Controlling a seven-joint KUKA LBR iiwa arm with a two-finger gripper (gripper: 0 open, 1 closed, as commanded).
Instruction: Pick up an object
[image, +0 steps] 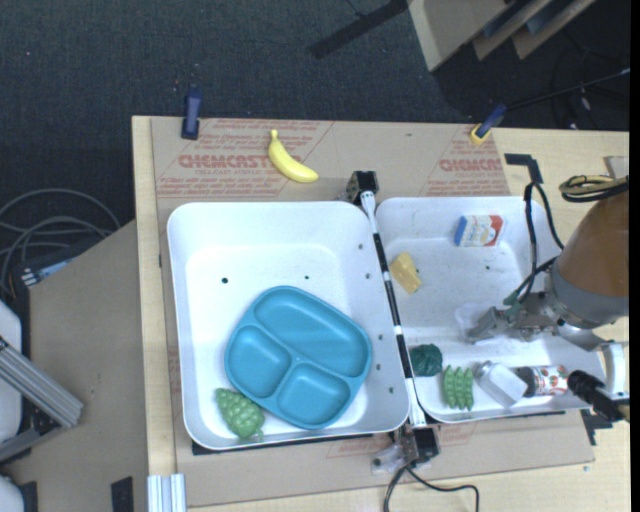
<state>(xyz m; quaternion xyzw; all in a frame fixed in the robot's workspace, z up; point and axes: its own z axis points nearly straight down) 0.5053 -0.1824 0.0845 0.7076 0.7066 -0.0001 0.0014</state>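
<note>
Where bench (250, 150) meets dark carpet (80, 80), two white bins (200, 240); fingers' (497, 322) state perhaps untellable.

Open floor across the upper half of the left bin (200, 250); lower half taken by a blue divided plate (298, 355) and green toy (239, 412). Right bin (430, 215) crowded along the near wall: dark green lump (426, 359), pea pod (458, 387), small bottle (525, 382). Free middle strip between yellow piece (404, 272) and carton (479, 231).
</note>
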